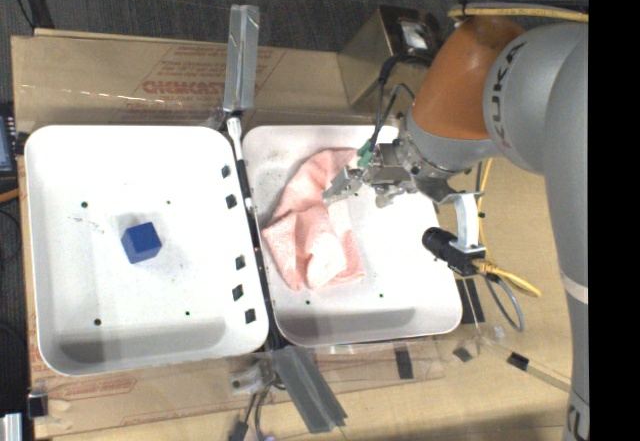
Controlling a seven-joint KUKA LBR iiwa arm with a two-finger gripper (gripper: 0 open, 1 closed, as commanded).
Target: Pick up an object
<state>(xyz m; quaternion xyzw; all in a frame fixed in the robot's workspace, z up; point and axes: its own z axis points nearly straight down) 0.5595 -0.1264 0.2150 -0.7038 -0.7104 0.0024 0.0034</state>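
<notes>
A crumpled pink cloth [307, 224] lies in the right bin [420, 304], toward its left and middle. A small blue cube [141, 241] sits in the left bin [60, 169], left of centre. My gripper [352, 179] hangs over the upper part of the right bin, right at the cloth's top right edge. The wrist and its hardware hide the tips, so contact with the cloth cannot be made out.
A metal divider with black clips [240, 229] runs between the two bins. The grey arm with its orange band [455, 79] covers the right bin's far right corner. Cables and a black fitting [450, 247] lie along the right rim. Cardboard surrounds the bins.
</notes>
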